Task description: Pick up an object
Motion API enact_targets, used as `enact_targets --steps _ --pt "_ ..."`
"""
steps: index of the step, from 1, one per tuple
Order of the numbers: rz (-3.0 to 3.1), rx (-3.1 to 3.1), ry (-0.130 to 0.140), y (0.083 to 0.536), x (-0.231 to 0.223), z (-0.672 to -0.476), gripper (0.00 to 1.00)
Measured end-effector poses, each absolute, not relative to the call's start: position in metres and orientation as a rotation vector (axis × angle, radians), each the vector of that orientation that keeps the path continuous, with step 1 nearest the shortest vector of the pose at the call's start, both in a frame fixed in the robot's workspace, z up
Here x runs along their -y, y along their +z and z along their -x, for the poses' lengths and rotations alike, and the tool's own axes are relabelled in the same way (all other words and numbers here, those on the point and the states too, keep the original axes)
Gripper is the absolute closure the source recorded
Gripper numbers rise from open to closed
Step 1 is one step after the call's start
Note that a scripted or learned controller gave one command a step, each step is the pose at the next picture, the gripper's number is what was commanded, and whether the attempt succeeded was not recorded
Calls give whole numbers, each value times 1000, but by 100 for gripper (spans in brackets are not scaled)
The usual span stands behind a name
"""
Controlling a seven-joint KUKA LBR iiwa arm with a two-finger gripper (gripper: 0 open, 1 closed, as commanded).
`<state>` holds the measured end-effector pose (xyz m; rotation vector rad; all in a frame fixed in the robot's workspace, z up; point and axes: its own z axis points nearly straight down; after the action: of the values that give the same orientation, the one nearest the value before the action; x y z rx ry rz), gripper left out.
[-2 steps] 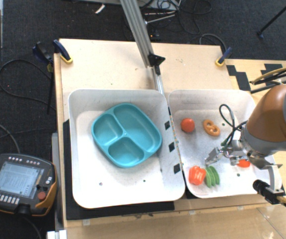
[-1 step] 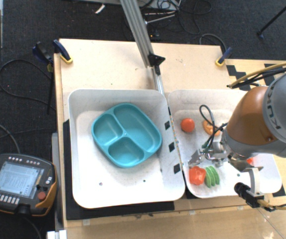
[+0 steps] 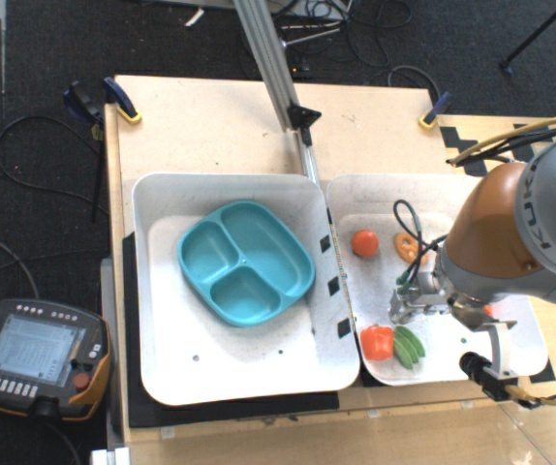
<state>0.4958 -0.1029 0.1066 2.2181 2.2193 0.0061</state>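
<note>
In the right bin (image 3: 380,194) lie a small red-orange ball (image 3: 364,244), an orange ring-shaped piece (image 3: 408,247) partly behind the arm, and a red pepper with a green stem part (image 3: 391,344) near the bin's front edge. My gripper (image 3: 410,301) hangs low over the right bin, just above and right of the red pepper and below the orange piece. Nothing shows between its fingers. The arm's orange band (image 3: 491,226) covers the bin's right side.
The left bin (image 3: 157,260) holds a teal divided plate (image 3: 246,262). A slanted metal pole (image 3: 270,51) stands at the back between the bins. Clamps sit on the bench's rear corners, and a teach pendant (image 3: 36,356) lies on the floor at left.
</note>
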Motion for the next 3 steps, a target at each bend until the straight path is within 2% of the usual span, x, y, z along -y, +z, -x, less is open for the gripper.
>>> enact_targets --steps 1,2,3 --pt "-2219 -2209 3 212 175 -495 100" --pt "-2220 -2220 0 208 171 -494 0" --pt "-2218 -2221 2 95 135 -495 0"
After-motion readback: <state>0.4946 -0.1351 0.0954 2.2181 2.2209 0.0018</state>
